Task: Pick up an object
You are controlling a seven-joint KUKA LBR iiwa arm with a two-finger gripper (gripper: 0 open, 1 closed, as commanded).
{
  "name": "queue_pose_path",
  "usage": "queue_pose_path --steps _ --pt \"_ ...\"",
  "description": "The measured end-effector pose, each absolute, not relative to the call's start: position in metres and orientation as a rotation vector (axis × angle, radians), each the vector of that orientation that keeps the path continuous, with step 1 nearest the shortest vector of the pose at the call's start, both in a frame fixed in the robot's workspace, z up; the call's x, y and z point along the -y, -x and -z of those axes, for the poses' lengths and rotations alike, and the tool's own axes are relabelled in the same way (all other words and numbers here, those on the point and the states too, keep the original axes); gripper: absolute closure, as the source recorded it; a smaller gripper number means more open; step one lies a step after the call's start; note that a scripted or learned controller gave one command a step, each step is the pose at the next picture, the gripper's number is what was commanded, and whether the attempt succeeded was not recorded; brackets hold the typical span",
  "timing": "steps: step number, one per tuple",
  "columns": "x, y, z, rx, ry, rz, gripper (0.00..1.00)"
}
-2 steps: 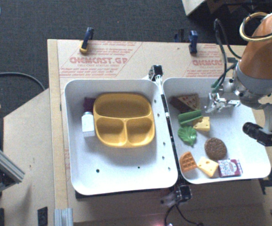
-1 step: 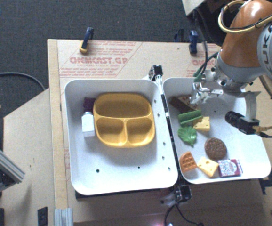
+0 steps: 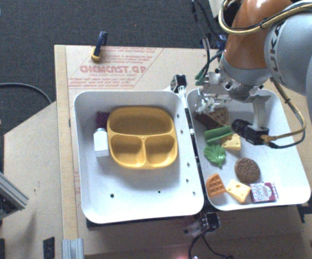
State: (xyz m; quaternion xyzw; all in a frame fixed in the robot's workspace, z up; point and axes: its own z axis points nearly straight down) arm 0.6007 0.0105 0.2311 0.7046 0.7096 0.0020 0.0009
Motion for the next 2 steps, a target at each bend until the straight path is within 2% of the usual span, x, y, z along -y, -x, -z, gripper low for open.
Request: queue_pose_path --steps 2 --pt "-0.0094 -0.5965 -0.2344 -2.220 -2.221 0.000 1.00"
